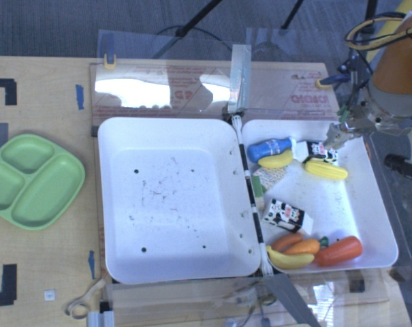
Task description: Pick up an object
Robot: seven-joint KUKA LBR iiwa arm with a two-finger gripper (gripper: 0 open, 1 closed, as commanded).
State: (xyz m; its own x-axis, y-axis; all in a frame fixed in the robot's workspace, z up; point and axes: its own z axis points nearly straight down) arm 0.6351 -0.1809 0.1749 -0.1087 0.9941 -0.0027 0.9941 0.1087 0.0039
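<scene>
The hand [338, 133] hangs over the far right corner of the right bin [369, 203]; whether it is spread or pressed together I cannot tell. The nearest pickable thing is a yellow banana [326, 171], just below and slightly left of the hand, its long axis running roughly left to right. A small black-and-white box [322, 152] lies between them, touching the banana. The bin's far wall is close behind; bare floor opens toward the near side.

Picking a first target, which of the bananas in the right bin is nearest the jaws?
The banana at the bin's far right, beside the black-and-white box. It lies just below the gripper; the others sit farther left or at the near edge.
</scene>
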